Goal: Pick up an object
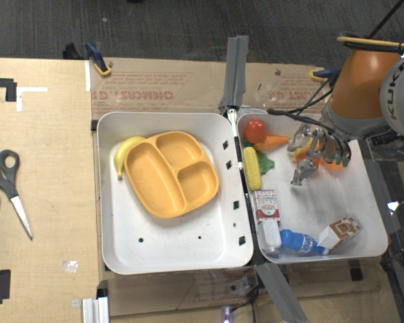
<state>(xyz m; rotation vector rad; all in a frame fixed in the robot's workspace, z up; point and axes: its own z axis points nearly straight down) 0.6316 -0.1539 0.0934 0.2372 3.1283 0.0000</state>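
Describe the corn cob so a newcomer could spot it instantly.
Start at the right bin, the one the arm reaches into, and follow its left wall. The corn cob lies lengthwise there, below the red tomato and above the red-and-white carton. It is the only yellow, knobbly, elongated item, with a green leaf beside it.

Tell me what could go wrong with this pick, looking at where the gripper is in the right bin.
1. The gripper hangs over bare floor of the right bin, so closing here may catch nothing.
2. The corn cob, carrot and tomato sit bunched by the divider; reaching for one could knock the others.
3. The blue bottle and small carton lie against the front wall, leaving little room for a clean approach.
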